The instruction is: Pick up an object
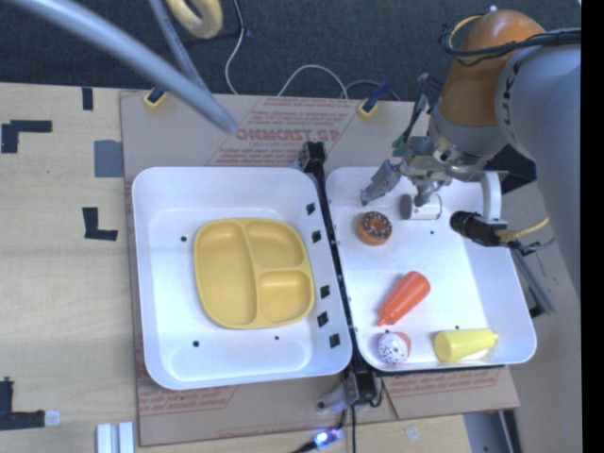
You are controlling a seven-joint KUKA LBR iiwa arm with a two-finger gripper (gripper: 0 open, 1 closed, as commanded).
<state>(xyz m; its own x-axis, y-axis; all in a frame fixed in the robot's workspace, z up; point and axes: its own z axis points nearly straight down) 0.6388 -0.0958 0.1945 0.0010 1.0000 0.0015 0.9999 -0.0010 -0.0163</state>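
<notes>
Both white bins (170, 347) are looking like smooth, glossy plastic; the yellow plate (253, 272) is looking matt plastic, the counter (57, 281) pale wood.

One camera sits high above the bench (57, 253), looking down at a slant on both bins (151, 196).

Right bin (491, 281): open floor in the middle and along the right wall. Obstacles: donut (375, 227) near the divider at the top left, carrot (405, 296) lying diagonal at centre, ball (393, 347) and yellow block (463, 344) along the near wall. Left bin (156, 253): yellow plate (253, 272) takes the centre, leaving a bare strip around the walls. Black divider (326, 253) between the bins.
</notes>
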